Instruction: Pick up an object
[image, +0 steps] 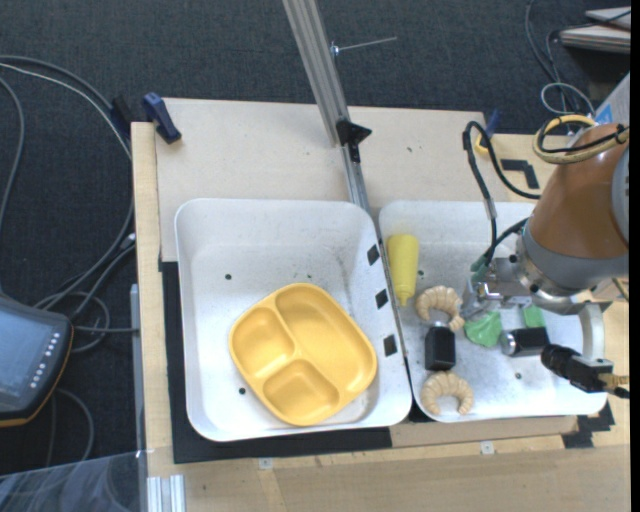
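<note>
Green plastic piece (484, 329) is lying under our gripper (492, 292), at six o'clock; we cannot tell its state, so we are descending slowly, avoiding the croissant (440, 303).

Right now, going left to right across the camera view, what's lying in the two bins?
Yellow divided plate → yellow bottle → black block → green piece, by the gripper. The two croissants overlap that stretch, so I've left them out.
</note>
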